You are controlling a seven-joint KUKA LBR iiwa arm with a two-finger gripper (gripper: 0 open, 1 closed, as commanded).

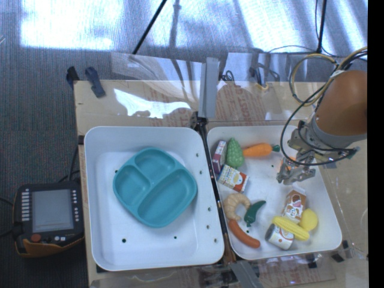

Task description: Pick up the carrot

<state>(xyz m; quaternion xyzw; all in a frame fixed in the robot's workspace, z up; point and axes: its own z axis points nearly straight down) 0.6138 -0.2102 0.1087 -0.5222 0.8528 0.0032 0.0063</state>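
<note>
Progress looks slight: the carrot has not been lifted, and the whole of the pick is left to do.

Nearest the camera, well below the gripper toward the front rim of the right bin, lie a small can, a corn cob and a lemon, clustered together. To the tool's lower left sit a sausage, a green chilli pepper and a pale croissant-like piece. Just below the gripper stands a small carton, close to it but apart.

The gripper itself hangs over the bare middle of the right bin, with nothing caught in it. Whether its tips are spread or pressed together I cannot tell from this slant.

Left of the tool at about its own height rests a little juice box. Up and to the left, toward the far wall of the bin, the carrot lies on its side, orange body pointing left with green stub to the right, touching or just beside a green bumpy fruit. It sits near the gripper but clearly apart.

Farther left, well away, the other bin holds a teal divided plate.

What remains, by my judgement: shift up-left over the carrot, descend, close across its body, and raise it.
</note>
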